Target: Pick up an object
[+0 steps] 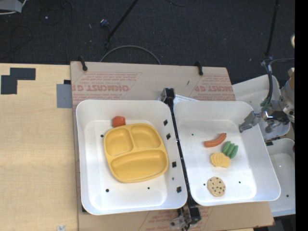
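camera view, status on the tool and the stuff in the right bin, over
Tool at right bin's right rim, nothing seen between its fingers. Sausage, green piece, yellow piece, cookie lying loose in bin. Nothing blocking them.

Arm [281,105] mostly cut off at right edge; gripper [250,121] perhaps too blurred to read.

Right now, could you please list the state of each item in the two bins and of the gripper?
yellow tray: flat in left bin, compartments bare
red-orange piece: in left bin, against the tray's far edge
sausage: lying loose in right bin
green piece: beside the yellow chip
yellow chip: lying flat
cookie: lying flat, apart
gripper: over right bin's far right edge
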Robot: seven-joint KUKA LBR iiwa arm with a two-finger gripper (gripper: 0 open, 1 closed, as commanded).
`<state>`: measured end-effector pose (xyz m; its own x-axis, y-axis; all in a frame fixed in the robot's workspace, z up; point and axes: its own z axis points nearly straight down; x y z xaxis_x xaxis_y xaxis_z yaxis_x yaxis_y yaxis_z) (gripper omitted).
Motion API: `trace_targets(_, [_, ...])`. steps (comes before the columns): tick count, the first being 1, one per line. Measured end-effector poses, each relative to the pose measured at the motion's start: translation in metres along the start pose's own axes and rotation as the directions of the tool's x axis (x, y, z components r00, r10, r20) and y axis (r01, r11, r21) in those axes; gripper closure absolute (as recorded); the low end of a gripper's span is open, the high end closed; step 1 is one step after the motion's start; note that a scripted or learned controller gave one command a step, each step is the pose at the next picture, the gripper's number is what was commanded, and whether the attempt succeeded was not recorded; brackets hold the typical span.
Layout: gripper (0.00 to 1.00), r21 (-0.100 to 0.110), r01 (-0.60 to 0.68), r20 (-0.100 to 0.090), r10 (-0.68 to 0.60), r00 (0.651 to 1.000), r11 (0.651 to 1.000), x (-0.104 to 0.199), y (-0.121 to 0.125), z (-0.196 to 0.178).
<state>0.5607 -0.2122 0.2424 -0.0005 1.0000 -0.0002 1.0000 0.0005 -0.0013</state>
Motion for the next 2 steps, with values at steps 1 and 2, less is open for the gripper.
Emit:
trace_targets(1, [0.00,0.007,-0.001,-0.003,0.001,1.000,1.000,0.002,-0.011,0.052])
trace_targets(2, [0.00,0.006,-0.001,-0.003,0.001,1.000,1.000,0.002,-0.017,0.096])
